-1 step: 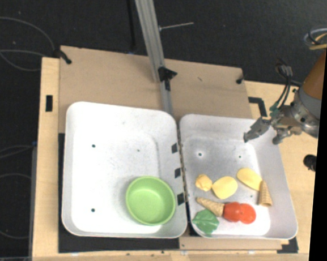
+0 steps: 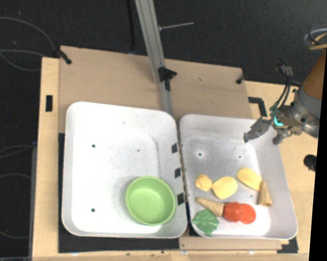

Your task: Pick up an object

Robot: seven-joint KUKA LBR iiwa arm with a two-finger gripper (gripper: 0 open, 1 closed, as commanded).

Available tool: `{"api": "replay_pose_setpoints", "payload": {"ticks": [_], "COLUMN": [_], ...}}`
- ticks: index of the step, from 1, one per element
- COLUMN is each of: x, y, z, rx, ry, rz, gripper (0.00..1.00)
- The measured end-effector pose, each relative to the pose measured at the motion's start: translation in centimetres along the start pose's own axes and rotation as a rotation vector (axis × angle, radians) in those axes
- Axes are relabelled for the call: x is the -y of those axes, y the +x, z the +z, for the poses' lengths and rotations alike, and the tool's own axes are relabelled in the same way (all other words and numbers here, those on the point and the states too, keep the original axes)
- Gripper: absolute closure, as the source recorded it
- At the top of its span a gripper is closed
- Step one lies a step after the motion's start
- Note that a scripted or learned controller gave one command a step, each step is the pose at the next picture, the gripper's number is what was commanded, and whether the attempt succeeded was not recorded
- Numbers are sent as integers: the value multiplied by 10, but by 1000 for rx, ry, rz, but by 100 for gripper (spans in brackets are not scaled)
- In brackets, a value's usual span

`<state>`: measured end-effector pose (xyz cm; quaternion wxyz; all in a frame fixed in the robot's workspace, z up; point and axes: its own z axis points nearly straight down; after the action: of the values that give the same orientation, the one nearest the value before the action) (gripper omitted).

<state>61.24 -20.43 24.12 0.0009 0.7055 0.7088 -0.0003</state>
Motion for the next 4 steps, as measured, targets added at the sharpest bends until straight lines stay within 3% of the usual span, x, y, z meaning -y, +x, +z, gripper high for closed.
{"api": "replay_pose_setpoints", "payload": {"ticks": [3, 4], "x": [-8, -10], "y": [-6, -7], "z": [140, 126], "rx": [1, 3], "ry": [5, -2], "rz": [4, 3], "gripper": [0, 100]}}
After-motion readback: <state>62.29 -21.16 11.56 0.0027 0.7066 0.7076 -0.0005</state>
